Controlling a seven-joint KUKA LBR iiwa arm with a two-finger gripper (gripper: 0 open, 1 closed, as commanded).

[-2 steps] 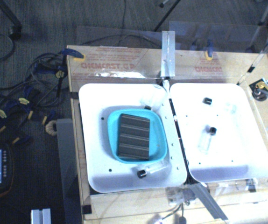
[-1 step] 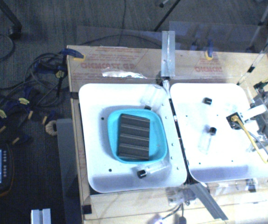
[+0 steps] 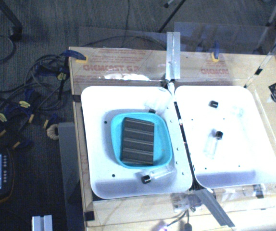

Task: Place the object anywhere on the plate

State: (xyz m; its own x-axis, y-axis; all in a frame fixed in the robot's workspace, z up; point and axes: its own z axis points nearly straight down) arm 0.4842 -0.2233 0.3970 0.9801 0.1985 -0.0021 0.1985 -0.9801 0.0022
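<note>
Camera view, single frame. Two white bins sit side by side on the bench, the left bin [image 3: 94, 129] and the right bin [image 3: 253, 124], touching along their inner walls. A blue plate [image 3: 115, 129] sits roughly in the middle of the left bin, flat on its floor. A dark ribbed block [image 3: 138, 141] lies flat on the plate, wholly inside the rim, long side running up-down in the view with a slight tilt. It is judged to be the task's object. Lying flat and well clear of the raised rim, it looks stable, since the lip would stop any slide. If so, the placement reads as done. A clear vial with a black cap [image 3: 153, 175] lies on its side just below the plate, off it and on the bin floor, probably a distractor. At the plate's upper right edge is something pale with a dark spot [image 3: 152, 109], too faint to identify. In the right bin, a second clear capped vial [image 3: 214, 141] lies on its side near the middle, and a small black piece [image 3: 213, 104] lies well apart above it. How far the gripper is open, or whether it has hold of anything, cannot be told from this frame. Nothing bears on the block from above.
</note>
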